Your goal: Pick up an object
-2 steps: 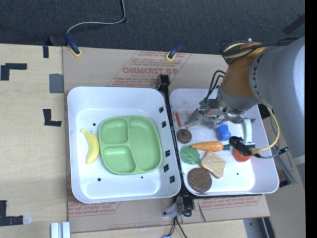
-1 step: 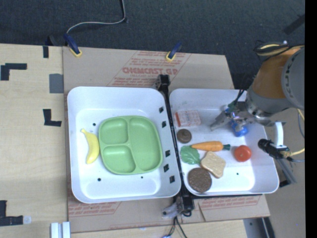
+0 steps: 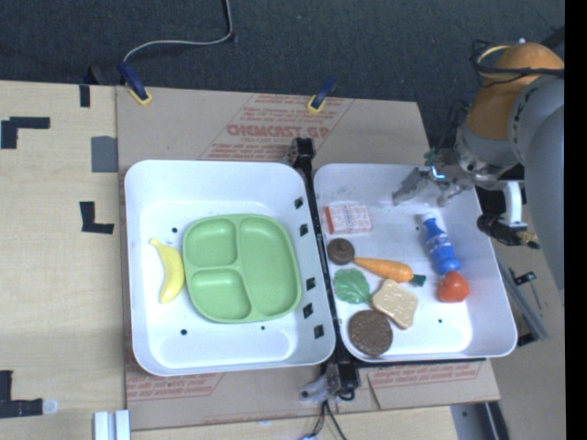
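The right bin [image 3: 477, 337] holds a blue bottle [image 3: 437, 243], an orange carrot [image 3: 385, 268], a red tomato [image 3: 453, 287], a slice of toast [image 3: 396, 302], a green leafy piece [image 3: 352, 286], a small brown disc [image 3: 341, 250], a larger brown patty [image 3: 371, 332] and a pink-and-white packet [image 3: 348, 217]. My gripper [image 3: 424, 187] hangs over the bin's upper right part, just above the bottle's cap. Its fingers are spread and nothing is between them.
The left bin [image 3: 147, 337] contains a green divided plate [image 3: 242, 267] and a yellow banana [image 3: 170, 269] beside it. A black clip [image 3: 302, 148] sits where the two bins meet at the back. The arm [image 3: 514, 108] enters from the right.
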Controlling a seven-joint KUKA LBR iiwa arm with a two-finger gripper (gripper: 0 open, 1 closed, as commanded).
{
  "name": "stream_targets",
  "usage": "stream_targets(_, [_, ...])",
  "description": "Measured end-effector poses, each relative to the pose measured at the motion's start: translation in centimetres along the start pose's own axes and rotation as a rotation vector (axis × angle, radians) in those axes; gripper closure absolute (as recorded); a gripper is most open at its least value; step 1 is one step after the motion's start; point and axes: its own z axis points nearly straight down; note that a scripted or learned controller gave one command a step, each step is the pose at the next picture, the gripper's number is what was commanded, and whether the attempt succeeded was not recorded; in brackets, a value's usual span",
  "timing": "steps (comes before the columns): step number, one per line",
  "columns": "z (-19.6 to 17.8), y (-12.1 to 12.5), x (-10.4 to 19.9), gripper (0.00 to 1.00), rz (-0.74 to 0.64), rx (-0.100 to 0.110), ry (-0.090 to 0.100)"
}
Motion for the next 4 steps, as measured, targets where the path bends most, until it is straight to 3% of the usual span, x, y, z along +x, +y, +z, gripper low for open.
stream_targets(1, [2.3,-4.0,-0.8,0.00,0.000,-0.004,0.000])
stream_targets(2, [2.3,-7.3,3.1,0.00,0.001,-0.005,-0.002])
stream_targets(3, [1.2,-7.2,3.0,1.00,0.002,-0.007,-0.004])
stream_targets(4, [-1.3,-5.0,10.0,1.00,0.000,0.001,0.001])
